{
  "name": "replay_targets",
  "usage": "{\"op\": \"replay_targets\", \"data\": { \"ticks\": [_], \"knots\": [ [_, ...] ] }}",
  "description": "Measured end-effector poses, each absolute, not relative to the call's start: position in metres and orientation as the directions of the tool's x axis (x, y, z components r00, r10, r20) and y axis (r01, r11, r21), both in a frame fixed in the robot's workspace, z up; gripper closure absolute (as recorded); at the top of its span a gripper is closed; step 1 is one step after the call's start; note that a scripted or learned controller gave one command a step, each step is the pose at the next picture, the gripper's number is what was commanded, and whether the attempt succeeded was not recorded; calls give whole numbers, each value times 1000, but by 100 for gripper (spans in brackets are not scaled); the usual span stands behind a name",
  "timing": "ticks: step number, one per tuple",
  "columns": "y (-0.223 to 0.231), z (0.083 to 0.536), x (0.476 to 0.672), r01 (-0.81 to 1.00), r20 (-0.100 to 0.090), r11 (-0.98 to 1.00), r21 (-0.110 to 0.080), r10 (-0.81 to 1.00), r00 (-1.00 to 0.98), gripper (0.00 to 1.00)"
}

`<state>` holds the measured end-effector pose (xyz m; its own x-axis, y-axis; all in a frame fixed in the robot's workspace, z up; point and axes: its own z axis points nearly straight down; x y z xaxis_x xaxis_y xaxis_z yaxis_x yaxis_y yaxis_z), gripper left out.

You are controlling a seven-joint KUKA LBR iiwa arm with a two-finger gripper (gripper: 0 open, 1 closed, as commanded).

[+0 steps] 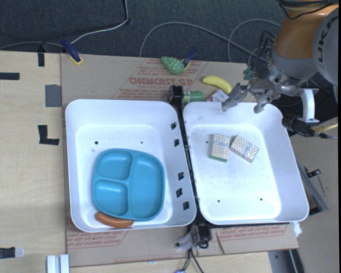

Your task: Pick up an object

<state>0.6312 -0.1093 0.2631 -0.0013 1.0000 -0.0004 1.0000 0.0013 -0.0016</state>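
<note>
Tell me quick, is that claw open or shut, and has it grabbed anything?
Gripper: open, fingers spread, nothing between them. It hangs over the far rim of the right bin; the two sponges lie untouched in the bin.

You see a divided plate [128,184] in the left bin [79,115], a sausage [113,220] at its near edge. Two sponges [232,147] lie touching in the right bin [284,192].

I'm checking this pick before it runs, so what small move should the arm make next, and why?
Probably come down and forward toward the two patterned sponges. The open gripper hovers over the right bin's far rim, holding nothing, and they lie just nearer the camera.
</note>
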Motion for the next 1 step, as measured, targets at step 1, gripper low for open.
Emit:
{"op": "replay_targets", "data": {
  "ticks": [1],
  "knots": [
    [-122,169,590,1000,0,0,-4,1000,0,0]
  ]
}}
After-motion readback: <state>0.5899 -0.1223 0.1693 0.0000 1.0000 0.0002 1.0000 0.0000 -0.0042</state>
